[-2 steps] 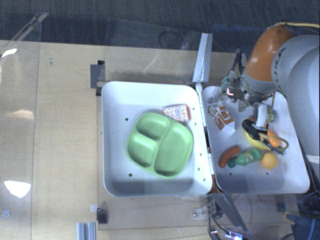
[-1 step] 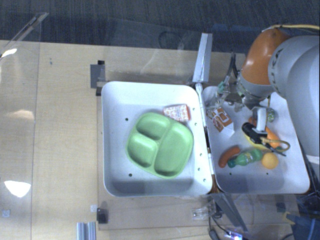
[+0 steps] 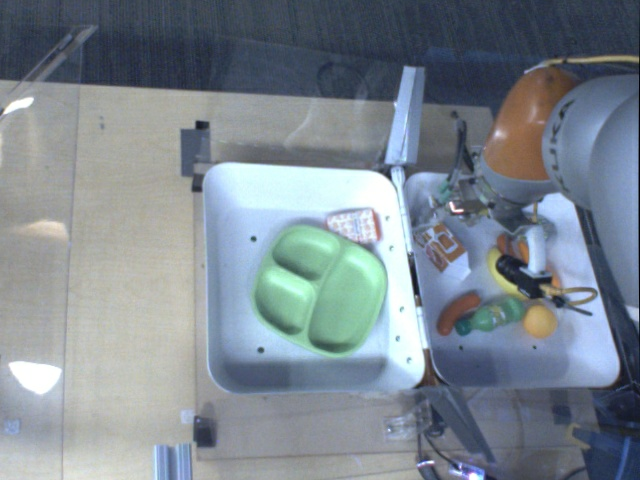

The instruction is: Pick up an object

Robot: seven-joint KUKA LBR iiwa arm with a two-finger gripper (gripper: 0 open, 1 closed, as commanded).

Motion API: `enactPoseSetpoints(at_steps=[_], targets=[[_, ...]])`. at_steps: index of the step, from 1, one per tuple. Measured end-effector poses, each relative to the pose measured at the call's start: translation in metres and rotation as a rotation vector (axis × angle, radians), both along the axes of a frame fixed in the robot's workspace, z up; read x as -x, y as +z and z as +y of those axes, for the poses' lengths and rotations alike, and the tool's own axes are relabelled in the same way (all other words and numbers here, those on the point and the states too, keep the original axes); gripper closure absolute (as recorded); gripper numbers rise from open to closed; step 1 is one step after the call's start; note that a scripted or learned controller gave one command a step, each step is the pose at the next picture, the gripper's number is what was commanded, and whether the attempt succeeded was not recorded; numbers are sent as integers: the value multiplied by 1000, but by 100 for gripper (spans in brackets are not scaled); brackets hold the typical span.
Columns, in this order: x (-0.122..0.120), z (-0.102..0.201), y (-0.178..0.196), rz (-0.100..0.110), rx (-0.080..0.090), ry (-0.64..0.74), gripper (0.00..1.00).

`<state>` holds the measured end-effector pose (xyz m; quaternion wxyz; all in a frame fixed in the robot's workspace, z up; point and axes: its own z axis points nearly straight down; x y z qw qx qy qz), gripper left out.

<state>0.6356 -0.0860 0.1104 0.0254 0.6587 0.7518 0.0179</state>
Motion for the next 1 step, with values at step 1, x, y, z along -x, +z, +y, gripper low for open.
enactPoseSetpoints(at_steps=[1], targets=[[13,-14,-1,3,-17,-142,0]])
